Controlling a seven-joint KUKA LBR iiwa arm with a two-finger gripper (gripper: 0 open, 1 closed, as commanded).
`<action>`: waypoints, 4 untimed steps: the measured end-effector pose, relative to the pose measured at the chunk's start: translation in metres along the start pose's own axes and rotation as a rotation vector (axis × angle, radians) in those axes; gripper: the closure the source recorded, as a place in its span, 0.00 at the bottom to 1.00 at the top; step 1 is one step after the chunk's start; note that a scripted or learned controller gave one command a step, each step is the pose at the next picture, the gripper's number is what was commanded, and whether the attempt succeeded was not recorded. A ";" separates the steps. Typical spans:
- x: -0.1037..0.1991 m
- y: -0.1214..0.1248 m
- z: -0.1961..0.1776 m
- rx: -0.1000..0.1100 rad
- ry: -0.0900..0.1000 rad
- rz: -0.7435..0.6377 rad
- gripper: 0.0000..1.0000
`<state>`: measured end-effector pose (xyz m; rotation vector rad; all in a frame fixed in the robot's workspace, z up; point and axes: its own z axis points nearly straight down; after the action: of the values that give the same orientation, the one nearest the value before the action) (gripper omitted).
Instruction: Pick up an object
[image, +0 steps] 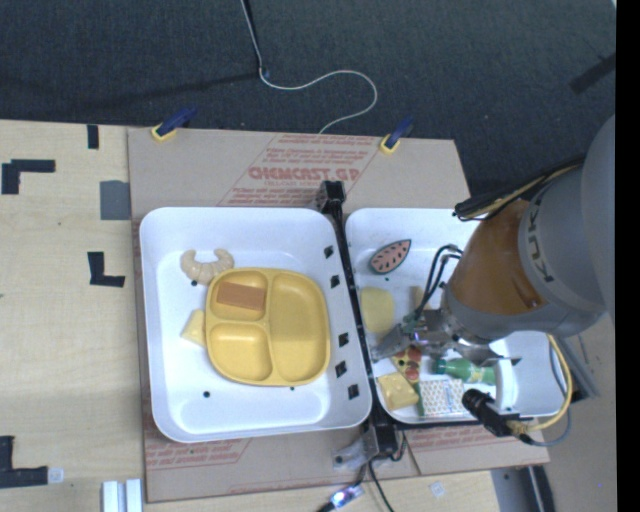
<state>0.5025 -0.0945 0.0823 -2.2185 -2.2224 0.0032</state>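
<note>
While my grey arm (560, 270) reaches in from the right, it hangs over the right bin (440, 222), and my gripper (425, 340) sits low among the clutter there; whether my fingers are open or closed, I cannot tell. Left bin (170, 400) holds a yellow divided tray (285, 330), with a tan curved piece (205, 264) beyond it. Near my wrist lie a pale yellow block (376, 308), a green item (462, 370) and a reddish leaf-shaped piece (391, 256) farther off.
</note>
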 end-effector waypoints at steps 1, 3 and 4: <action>0.000 0.000 -0.012 0.000 0.001 0.001 1.00; -0.002 0.019 -0.125 -0.006 0.000 0.000 1.00; -0.001 0.019 -0.143 -0.002 0.001 0.000 1.00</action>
<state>0.5222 -0.0954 0.2248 -2.2193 -2.2229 0.0003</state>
